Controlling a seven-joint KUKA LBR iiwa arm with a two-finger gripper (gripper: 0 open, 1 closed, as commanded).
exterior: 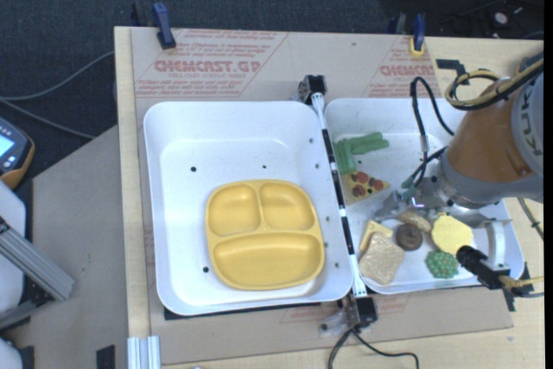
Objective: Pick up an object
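Observation:
My gripper (408,207) hangs low over the middle of the right bin (393,110), below the grey arm with its orange band (484,147). Just under it lies a brown round toy (408,237). A yellow disc (452,232) and a green broccoli piece (442,264) lie to its right. A pale cheese wedge (371,233) and a tan bread slice (381,259) sit at the bin's front left. A pizza slice (364,184) and a green bean bundle (359,146) lie further back. The arm hides part of the bin's right side.
The left bin (173,143) holds a yellow divided plate (263,233). A black divider (333,177) runs between the two bins. Blue clamps (162,23) grip the bench's back edge.

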